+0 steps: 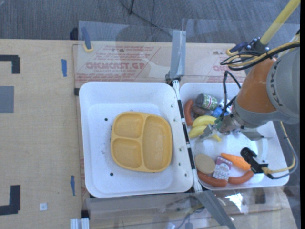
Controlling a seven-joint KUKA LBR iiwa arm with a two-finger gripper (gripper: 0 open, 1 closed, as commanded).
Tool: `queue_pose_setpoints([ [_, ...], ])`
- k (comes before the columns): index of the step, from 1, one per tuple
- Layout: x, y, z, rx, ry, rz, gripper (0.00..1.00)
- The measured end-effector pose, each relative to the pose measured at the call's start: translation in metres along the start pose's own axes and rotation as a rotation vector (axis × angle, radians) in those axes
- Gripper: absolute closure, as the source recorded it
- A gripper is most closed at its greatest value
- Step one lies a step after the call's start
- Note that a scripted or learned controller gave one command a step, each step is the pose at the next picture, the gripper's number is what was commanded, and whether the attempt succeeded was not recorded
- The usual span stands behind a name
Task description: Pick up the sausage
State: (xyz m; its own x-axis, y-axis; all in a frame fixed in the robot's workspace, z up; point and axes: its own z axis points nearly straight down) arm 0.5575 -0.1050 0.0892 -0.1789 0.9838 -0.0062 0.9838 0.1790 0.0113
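Beneath a packet (222, 167), sausage (237, 178) half-hidden.

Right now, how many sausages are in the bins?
2. One sausage lies along the left wall of the right bin, near its back. The other sausage curves along that bin's front edge, partly under a small packet. The arm may hide more.

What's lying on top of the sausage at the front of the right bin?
A small red-and-white packet lies across the sausage, covering its middle. Both ends show. What is beneath it is hidden.
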Motion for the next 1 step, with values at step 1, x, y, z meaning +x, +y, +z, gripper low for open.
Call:
queue_pose_setpoints([
  [1,-0.0035,0.0542,0.0010,0.003,0.000,-0.111,0.00],
])
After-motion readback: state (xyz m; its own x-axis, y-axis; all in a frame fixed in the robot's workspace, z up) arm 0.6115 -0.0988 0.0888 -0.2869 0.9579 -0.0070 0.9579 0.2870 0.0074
